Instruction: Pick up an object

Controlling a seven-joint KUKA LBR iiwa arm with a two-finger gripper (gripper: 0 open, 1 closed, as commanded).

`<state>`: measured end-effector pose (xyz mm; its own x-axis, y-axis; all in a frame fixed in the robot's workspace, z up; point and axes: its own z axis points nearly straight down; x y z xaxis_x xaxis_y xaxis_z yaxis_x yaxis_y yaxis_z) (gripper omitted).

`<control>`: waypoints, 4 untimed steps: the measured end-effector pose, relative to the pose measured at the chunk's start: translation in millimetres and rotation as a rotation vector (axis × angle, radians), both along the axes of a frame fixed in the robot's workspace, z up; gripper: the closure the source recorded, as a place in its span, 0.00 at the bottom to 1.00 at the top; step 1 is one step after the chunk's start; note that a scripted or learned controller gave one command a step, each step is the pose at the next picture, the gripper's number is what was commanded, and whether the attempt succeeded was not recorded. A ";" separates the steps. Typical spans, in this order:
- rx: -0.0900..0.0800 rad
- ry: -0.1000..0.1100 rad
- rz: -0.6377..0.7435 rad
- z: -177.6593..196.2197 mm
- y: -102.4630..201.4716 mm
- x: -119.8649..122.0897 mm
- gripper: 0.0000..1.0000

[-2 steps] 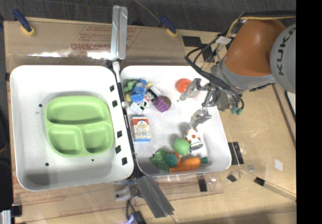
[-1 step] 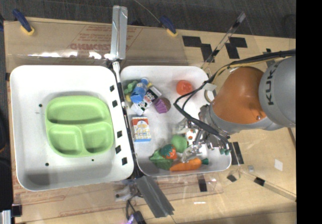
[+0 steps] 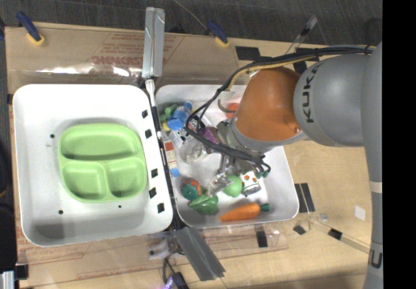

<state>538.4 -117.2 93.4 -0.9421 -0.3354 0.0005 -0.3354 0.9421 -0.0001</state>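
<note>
Over the right bin [image 3: 286,180] the arm [image 3: 338,102] reaches in from the right, orange band [image 3: 268,109] above the wrist. Tool [image 3: 229,180] hangs low among the toys near the bin's front; can't tell from this angle how it stands or whether it has hold of anything. Just beside the tool: small white-and-red block [image 3: 251,182] on its right, green leafy toy [image 3: 204,203] and a green-orange piece [image 3: 190,189] to its left, toy carrot [image 3: 240,213] lying along the front wall. More small coloured toys [image 3: 174,115] bunched at the bin's back-left corner, well apart from the tool. Left bin [image 3: 32,151] holds a green three-compartment tray [image 3: 102,161]. Both bins sit side by side on the tabletop [image 3: 325,216].
</note>
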 end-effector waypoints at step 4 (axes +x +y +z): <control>0.002 -0.002 0.333 8.6 -17.6 -17.1 1.00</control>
